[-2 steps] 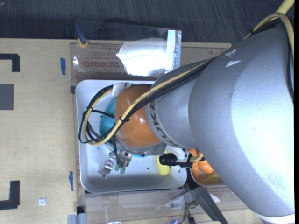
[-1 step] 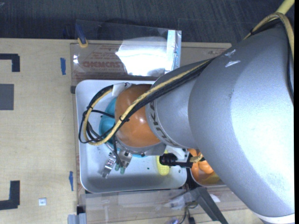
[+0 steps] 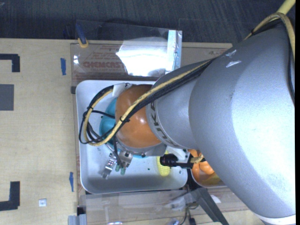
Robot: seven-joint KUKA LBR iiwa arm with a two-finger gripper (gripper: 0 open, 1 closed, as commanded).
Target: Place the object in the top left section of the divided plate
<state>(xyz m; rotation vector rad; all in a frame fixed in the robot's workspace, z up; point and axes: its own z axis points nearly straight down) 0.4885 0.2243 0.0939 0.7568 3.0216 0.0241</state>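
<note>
My gripper [image 3: 115, 166] hangs low over the left white bin [image 3: 85, 175], near its front left part, pointing down at the bin floor. I see nothing between its tips. A teal object [image 3: 107, 121] lies behind the gripper, mostly hidden by the orange wrist band [image 3: 133, 121] and the black and yellow cables [image 3: 91, 125]. A small yellow object [image 3: 164, 170] rests on the bin floor to the right of the gripper. The grey arm covers most of both bins, so I cannot make out the sections of a divided plate.
An orange object [image 3: 204, 171] peeks out under the arm at the seam between the bins. A clear plastic sheet [image 3: 136, 55] stands behind the left bin. The wooden bench [image 3: 37, 139] stretches away to the left.
</note>
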